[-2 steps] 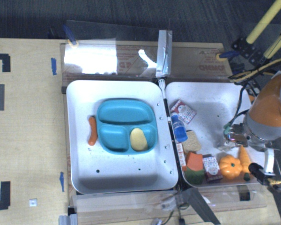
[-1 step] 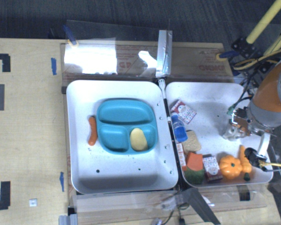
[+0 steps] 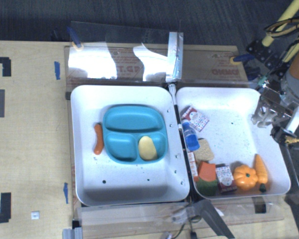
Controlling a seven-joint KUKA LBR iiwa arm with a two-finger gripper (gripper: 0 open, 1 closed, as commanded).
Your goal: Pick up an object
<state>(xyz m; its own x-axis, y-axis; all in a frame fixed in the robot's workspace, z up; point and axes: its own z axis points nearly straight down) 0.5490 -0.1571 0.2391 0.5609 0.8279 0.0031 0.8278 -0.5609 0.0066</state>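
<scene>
1. The things to be picked lay in the right bin (image 3: 239, 96), crowded along its left wall and near edge; none of them sat between the gripper's fingers.
2. Along the near edge, from right to left, stood a carrot (image 3: 260, 168), a small orange pumpkin (image 3: 244, 177), a little printed box (image 3: 224, 178), and an orange-and-green block (image 3: 206, 176).
3. Up the left wall lay a tan cracker-like piece (image 3: 205, 152), a blue bottle (image 3: 190, 138) and a red-and-white packet (image 3: 195, 118).
4. The gripper (image 3: 267, 115) hung over the right edge of that bin, well apart from all of these. From where I stood its metal parts ran together, so I could not tell how the fingers were set.
5. Above it rose the grey arm (image 3: 293, 83), with yellow and black cables (image 3: 284, 26) at the far right.
6. The left bin (image 3: 84, 133) held a blue divided tray (image 3: 132, 131) with a pale yellow, lemon-like piece (image 3: 147, 148) in its near-right compartment.
7. An orange sausage (image 3: 98, 138) lay just left of the tray, on the bin floor.
</scene>
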